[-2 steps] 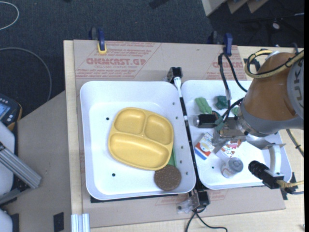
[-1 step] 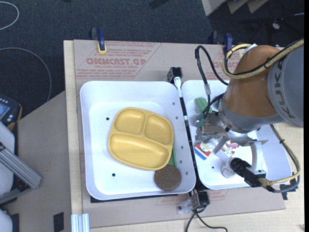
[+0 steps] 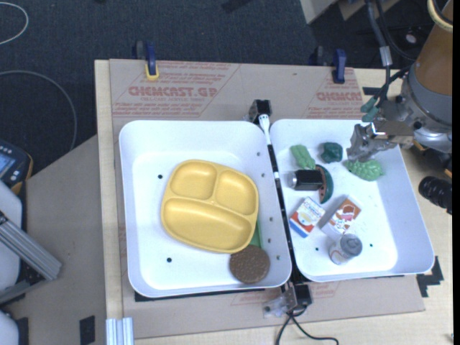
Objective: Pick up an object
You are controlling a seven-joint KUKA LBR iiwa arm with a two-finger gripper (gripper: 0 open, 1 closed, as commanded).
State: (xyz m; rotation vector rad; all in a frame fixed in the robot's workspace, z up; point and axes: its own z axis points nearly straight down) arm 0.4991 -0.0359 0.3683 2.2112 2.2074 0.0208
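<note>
My gripper (image 3: 361, 148) hangs over the far right part of the right bin (image 3: 399, 218), just above a pale green bumpy object (image 3: 368, 169). To its left lie a dark teal lump (image 3: 331, 151) and a green pickle-shaped piece (image 3: 302, 155). A black box (image 3: 307, 179) rests against a green-rimmed slice (image 3: 328, 187). Nearer the front are a white, red and blue carton (image 3: 305, 216), a red and white packet (image 3: 344, 216) and a small grey can (image 3: 349, 247). Nothing visible is held.
The left bin (image 3: 138, 214) holds a yellow divided plate (image 3: 210, 204) and a brown round disc (image 3: 249, 264) at its front right. A black bar (image 3: 272, 165) runs along the seam between the bins. Blue clamps (image 3: 150, 58) pin the cardboard at the back.
</note>
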